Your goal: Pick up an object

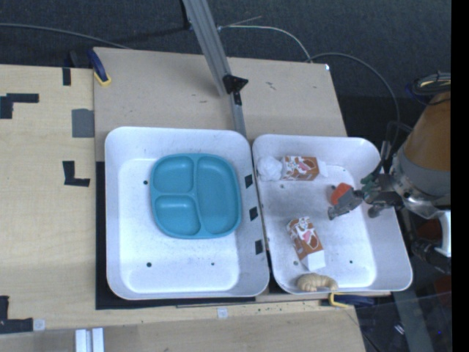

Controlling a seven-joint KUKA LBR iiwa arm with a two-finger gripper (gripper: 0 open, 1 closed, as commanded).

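Observation:
My gripper [344, 204] reaches in from the right over the right bin [381, 270], near its right wall. A small red-orange object [341, 192] lies right at the gripper's tip, touching or just above it; whether it is held is unclear. Two brown-and-white packets lie in the same bin, one at the back [300, 168] and one in the middle [305, 240]. A crumpled white piece [270, 169] sits at the back left corner. A tan lumpy object [315, 282] rests at the front edge.
The left bin [124, 270] holds a blue divided plate [196, 195]. A grey metal pole [209, 35] slants down to the seam between the bins. Cables run across the dark floor behind the bench.

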